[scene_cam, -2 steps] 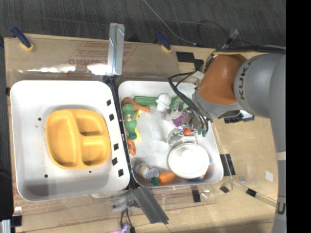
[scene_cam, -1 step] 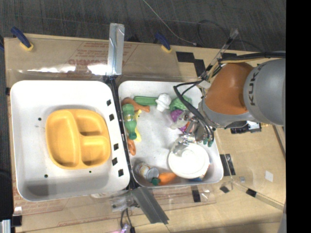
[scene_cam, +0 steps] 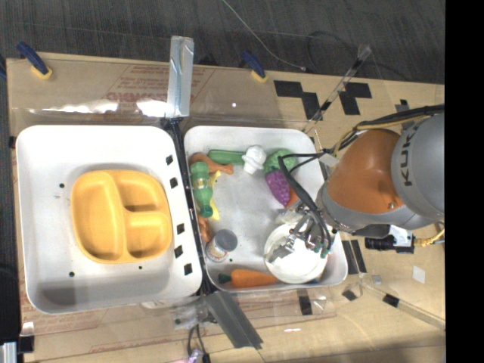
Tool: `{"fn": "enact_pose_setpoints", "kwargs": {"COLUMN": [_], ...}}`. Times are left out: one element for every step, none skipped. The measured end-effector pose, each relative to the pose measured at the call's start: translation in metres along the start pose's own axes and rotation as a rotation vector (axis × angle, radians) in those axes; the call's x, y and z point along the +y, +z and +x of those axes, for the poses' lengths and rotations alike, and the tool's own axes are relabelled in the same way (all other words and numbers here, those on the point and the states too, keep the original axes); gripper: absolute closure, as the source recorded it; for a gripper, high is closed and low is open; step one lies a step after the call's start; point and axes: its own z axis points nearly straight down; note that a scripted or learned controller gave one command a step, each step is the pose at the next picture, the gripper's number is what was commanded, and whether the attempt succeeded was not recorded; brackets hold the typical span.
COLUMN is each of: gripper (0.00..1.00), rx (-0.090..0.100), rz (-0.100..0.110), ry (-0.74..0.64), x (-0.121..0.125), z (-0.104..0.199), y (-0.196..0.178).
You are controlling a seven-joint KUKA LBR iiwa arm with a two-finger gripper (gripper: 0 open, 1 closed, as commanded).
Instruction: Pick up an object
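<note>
I judge I am at the reach-down step, my gripper (scene_cam: 302, 237) low in the right bin (scene_cam: 240, 141) over the smooth white bowl (scene_cam: 291, 267) at its near right corner; how my gripper is set I cannot tell. Next I need a firm pinch on the thin round rim, clear of the carrot (scene_cam: 253, 279) just beside it and the knobbly purple grapes (scene_cam: 277, 187).

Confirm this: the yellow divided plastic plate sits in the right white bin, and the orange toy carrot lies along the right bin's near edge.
One thing is wrong: the yellow divided plastic plate sits in the left white bin, not the right one. The camera view shows this. The orange toy carrot does lie along the right bin's near edge.
</note>
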Motion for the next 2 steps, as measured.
{"fn": "enact_pose_setpoints", "kwargs": {"gripper": [0.00,0.00], "rx": [0.012,0.015], "rz": [0.007,0.016], "ry": [0.012,0.728], "x": [0.055,0.039], "z": [-0.088,-0.044], "y": [0.007,0.009]}}
